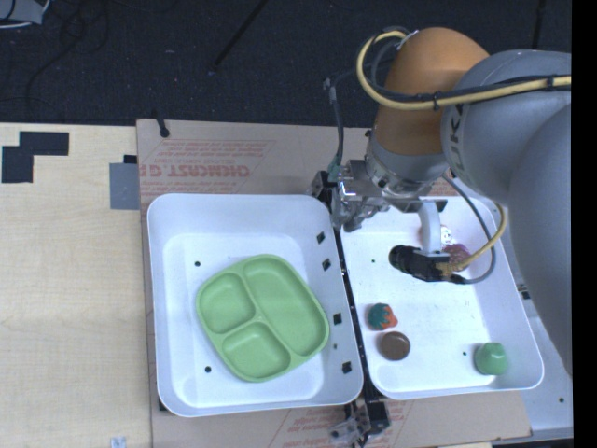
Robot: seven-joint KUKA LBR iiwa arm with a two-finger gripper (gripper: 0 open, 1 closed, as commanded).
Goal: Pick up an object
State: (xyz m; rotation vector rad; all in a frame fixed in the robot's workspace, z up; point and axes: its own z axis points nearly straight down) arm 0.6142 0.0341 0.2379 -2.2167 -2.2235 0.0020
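Arm (504,147): 1, grey with an orange band, in from the right, over the far part of the right bin.
Bins: 2, white, side by side. Left bin (177,231), right bin (438,381).
Gripper (357,208): 1, at the far left corner of the right bin, right by the wall between the bins. Open or closed: can't tell, the wrist hides it. Nothing seen held.
Green plate (261,317): 1, three compartments, lying flat in the left bin, middle to near side, turned at an angle to the bin walls.
Small items, all in the right bin, 4 total:
- green piece (491,357): 1, near right corner.
- brown round piece (394,345): 1, near side, left of centre.
- teal-and-red piece (380,316): 1, just beyond the brown one, almost touching it.
- pink piece (456,249): 1, far right part, partly hidden by robot hardware; shape unclear.
The gripper is well apart from the three near-side items.
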